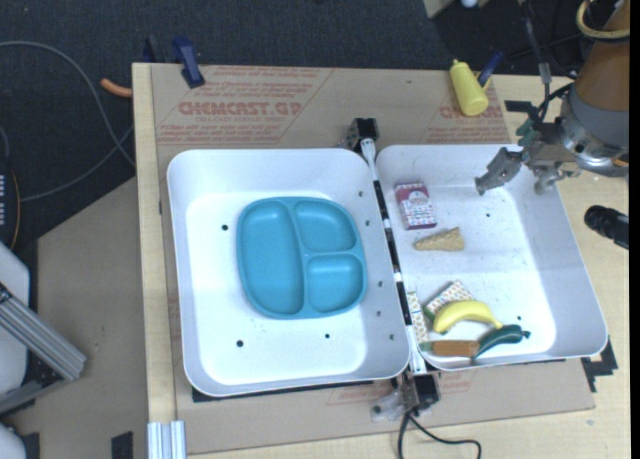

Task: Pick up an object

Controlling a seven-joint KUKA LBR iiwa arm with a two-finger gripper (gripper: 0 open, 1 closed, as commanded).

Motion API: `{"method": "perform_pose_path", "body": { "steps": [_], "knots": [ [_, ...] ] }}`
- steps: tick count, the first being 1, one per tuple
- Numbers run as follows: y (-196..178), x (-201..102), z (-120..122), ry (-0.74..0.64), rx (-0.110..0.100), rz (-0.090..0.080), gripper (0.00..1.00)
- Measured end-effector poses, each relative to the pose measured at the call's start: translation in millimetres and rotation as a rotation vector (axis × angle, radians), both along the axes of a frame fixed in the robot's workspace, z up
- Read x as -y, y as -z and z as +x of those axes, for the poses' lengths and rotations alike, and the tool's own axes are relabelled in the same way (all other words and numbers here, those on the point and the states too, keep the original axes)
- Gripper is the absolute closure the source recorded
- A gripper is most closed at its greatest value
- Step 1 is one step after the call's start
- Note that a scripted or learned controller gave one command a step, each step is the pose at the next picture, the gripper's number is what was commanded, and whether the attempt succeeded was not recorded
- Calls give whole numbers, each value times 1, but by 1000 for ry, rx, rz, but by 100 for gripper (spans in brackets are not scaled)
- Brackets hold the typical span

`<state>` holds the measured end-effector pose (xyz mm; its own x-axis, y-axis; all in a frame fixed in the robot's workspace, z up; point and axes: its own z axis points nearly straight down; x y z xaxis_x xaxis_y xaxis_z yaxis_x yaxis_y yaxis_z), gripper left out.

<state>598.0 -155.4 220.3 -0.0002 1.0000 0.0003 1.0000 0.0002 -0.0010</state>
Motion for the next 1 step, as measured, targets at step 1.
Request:
{"method": "perform_pose_path", "body": {
  "steps": [1],
  "knots": [
    [132, -59, 15, -1, 7, 0, 0]
  ]
}}
